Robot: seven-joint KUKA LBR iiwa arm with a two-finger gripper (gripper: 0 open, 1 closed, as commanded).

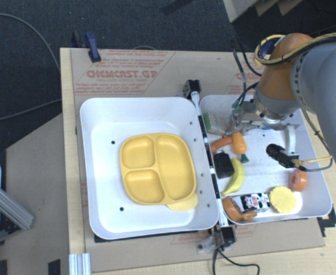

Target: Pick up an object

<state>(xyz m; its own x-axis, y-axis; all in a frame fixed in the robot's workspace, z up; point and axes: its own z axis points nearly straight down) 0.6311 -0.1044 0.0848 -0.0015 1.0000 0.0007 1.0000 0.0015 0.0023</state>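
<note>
While left bin (99, 171) holds tray (156, 168), banana (236, 177) lies right.

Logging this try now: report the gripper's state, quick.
Gripper: low in the right bin, just above the carrot; whether it grips anything cannot be told.

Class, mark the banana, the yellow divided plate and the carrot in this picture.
banana (236, 177): camera view, middle of its curved body.
yellow divided plate (156, 168): camera view, central ridge.
carrot (238, 143): camera view, orange body.
</note>
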